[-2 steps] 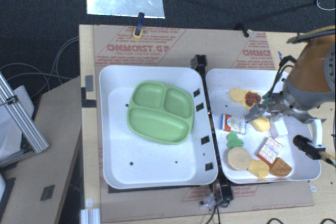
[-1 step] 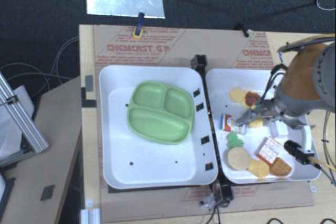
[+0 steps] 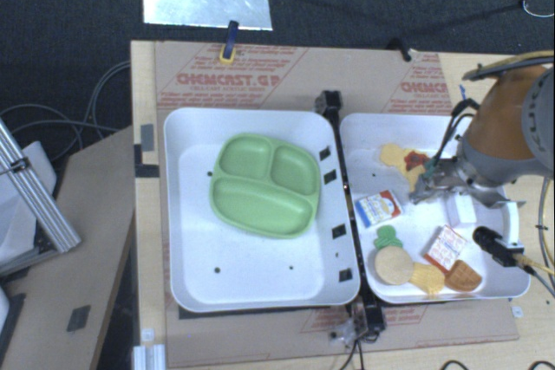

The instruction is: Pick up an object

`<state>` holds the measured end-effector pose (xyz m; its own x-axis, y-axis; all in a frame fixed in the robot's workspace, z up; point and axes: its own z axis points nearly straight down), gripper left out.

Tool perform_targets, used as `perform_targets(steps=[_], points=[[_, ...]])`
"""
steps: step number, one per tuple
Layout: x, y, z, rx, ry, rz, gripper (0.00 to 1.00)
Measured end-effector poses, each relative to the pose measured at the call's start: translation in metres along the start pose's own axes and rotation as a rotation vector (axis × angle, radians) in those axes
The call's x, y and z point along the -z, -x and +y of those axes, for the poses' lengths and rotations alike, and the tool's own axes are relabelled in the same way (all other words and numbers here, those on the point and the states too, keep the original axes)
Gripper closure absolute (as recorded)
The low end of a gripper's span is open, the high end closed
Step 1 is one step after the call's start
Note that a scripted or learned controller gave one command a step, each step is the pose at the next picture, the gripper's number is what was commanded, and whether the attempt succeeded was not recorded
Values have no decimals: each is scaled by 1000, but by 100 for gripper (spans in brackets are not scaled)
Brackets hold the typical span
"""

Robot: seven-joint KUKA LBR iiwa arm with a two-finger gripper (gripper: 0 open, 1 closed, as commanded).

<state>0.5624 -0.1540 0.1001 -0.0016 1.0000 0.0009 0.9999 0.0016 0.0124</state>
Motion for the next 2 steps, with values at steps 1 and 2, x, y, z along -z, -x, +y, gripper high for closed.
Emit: perform_targets(steps=[1, 2], points=[[44, -2, 7, 3, -9, -2, 100], [103, -9, 4, 3, -9, -2, 100]])
